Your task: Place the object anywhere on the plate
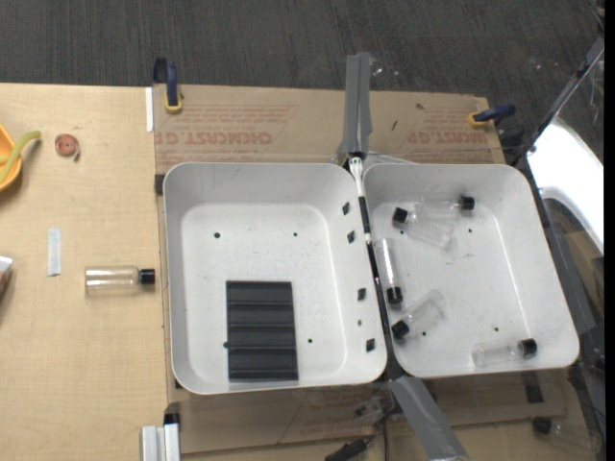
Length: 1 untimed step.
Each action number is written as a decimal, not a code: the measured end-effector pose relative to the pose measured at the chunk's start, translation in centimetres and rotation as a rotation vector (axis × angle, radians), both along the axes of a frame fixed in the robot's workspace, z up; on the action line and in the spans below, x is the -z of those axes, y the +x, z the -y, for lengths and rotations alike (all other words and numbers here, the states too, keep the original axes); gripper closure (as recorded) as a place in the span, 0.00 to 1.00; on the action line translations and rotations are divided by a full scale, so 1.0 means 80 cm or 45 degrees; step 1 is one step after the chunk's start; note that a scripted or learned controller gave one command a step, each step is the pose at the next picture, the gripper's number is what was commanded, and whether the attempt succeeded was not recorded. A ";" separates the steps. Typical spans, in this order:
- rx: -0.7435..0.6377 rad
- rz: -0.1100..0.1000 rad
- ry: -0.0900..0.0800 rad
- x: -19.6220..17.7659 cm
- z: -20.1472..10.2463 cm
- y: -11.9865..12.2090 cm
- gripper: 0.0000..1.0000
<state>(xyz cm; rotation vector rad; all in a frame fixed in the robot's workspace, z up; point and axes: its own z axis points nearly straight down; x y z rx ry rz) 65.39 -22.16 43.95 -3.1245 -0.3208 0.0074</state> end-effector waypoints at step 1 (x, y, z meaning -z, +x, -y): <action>0.001 0.000 0.000 0.000 0.000 0.000 0.00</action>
